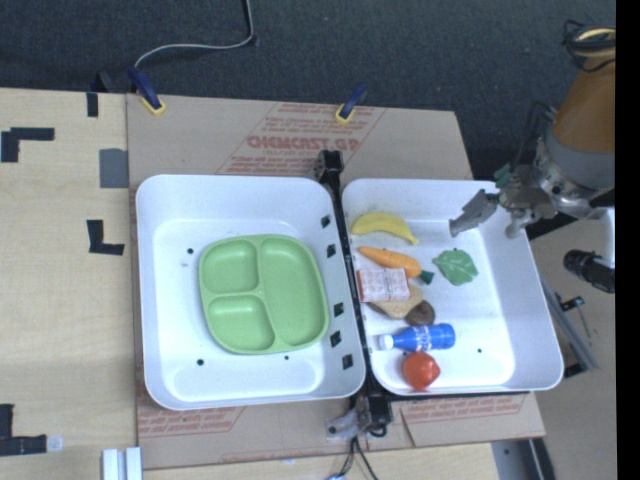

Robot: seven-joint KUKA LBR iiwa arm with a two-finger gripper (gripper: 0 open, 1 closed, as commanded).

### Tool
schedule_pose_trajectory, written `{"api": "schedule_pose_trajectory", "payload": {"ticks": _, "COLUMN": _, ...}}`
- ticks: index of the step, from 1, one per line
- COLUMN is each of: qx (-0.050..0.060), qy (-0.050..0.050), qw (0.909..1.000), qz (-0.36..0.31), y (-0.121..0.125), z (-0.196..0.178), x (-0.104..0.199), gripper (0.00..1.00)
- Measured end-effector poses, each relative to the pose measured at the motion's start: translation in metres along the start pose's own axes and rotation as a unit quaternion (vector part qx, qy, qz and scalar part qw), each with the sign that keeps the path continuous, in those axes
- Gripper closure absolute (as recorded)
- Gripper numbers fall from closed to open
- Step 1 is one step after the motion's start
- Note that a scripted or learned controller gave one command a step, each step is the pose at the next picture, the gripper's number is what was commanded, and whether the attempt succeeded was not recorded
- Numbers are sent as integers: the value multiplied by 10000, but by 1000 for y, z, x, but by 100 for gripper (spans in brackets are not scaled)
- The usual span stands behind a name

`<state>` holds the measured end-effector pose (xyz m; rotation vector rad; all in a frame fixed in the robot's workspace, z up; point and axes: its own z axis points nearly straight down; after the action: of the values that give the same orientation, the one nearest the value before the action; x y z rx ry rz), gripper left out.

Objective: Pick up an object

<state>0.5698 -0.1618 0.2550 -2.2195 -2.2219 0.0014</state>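
A: Where is the gripper [492,213] now?

B: It hangs over the far right part of the right bin [520,298]. Its two fingers are spread apart and there is nothing between them.

A: Which object is nearest to it?

B: The green leafy piece [456,266], just on the near side of the fingers. It has no clear long axis. The banana [385,227] is to the left; its long axis goes left to right, with the tip pointing to the right.

A: What can go wrong?

B: I think the fingers can close on nothing, because the green piece looks flat. Also the carrot [391,260], the packet [384,285] and the bottle [417,338] lie close together, so one finger may push a neighbour.
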Motion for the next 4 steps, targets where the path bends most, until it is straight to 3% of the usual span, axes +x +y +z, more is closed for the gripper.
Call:
{"api": "schedule_pose_trajectory", "payload": {"ticks": 1, "qx": 9, "qy": 4, "qw": 10000, "qz": -4, "y": -11, "z": 87, "x": 48, "gripper": 0}}
{"api": "schedule_pose_trajectory", "payload": {"ticks": 2, "qx": -67, "qy": 8, "qw": 10000, "qz": -4, "y": 45, "z": 156, "x": 34, "gripper": 0}}
{"api": "schedule_pose_trajectory", "payload": {"ticks": 3, "qx": -24, "qy": 1, "qw": 10000, "qz": -8, "y": 73, "z": 169, "x": 67, "gripper": 0}}
{"api": "schedule_pose_trajectory", "payload": {"ticks": 4, "qx": 3, "qy": -5, "qw": 10000, "qz": 0, "y": 38, "z": 167, "x": 68, "gripper": 0}}
